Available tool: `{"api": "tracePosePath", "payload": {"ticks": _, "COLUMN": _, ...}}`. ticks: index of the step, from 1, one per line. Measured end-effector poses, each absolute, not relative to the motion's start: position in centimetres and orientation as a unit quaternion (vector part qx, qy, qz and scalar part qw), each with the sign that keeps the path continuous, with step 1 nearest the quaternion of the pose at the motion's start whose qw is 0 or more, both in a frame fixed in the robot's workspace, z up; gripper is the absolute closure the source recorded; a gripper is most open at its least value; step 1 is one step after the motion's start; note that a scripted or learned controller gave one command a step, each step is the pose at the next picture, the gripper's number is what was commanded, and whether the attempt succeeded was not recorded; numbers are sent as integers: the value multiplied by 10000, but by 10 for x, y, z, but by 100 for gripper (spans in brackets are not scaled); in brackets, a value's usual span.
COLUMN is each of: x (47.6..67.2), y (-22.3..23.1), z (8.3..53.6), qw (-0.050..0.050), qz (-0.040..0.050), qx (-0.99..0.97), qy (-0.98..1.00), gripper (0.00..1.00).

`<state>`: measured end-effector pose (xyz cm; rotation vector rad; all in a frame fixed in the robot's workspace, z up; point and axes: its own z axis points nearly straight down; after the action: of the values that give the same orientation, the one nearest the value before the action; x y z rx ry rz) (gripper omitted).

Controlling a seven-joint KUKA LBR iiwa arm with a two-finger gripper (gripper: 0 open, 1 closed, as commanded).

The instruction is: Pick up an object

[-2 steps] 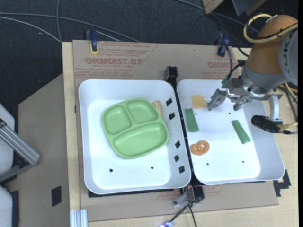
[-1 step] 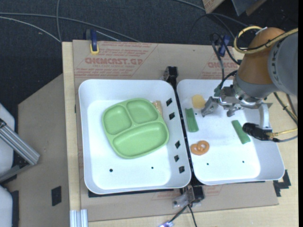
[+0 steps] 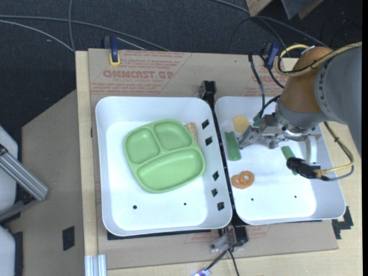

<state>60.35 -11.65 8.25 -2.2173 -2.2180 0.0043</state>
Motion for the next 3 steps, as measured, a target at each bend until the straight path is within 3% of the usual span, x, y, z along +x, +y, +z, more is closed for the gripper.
{"api": "tracePosePath", "payload": {"ticks": 1, "x": 605, "y": -117, "z": 96, "qw": 6, "qz": -5, "qx": -7072, "qy": -7071, "gripper": 100}}
{"api": "tracePosePath", "payload": {"ticks": 2, "x": 596, "y": -118, "z": 150, "qw": -22, "qz": -16, "qx": -7073, "qy": -7069, "gripper": 100}}
{"api": "tracePosePath", "payload": {"ticks": 3, "x": 607, "y": -121, "z": 201, "qw": -30, "qz": -21, "qx": -7067, "qy": -7075, "gripper": 100}}
